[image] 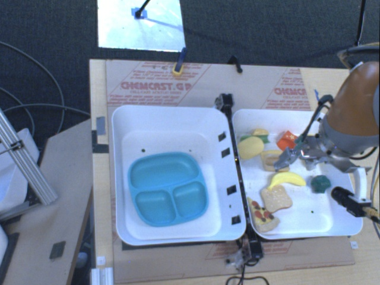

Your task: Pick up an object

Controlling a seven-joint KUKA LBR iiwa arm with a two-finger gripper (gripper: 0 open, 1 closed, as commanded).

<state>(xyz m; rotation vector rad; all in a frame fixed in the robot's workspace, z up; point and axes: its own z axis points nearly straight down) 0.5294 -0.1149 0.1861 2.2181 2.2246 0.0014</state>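
- Two shallow white bins sit side by side on a bench, seen from above at a slant.
- The left bin (178, 123) holds a blue divided tray (168, 187) with three compartments, lying flat near the middle of the bin.
- The right bin (309, 221) holds a scatter of toy food pieces.
- A grey arm (356, 108) with an orange band reaches in from the right, over the right bin.
- The gripper (292, 155) hangs over the middle of the right bin; its metal tips are blurred, so whether it is spread or closed cannot be told.
- A banana (287, 180) lies just below and beside the gripper tips, close to them.
- A slice of toast (276, 199) lies just below the banana, and a pizza slice (263, 215) lies near the bin's lower left corner.
- A yellow lemon-like piece (252, 146) sits to the gripper's left, near the wall between the bins.
- An orange-red piece (287, 140) sits just above the gripper tips.
- A dark green piece (320, 183) lies to the banana's right, under the arm's wrist.
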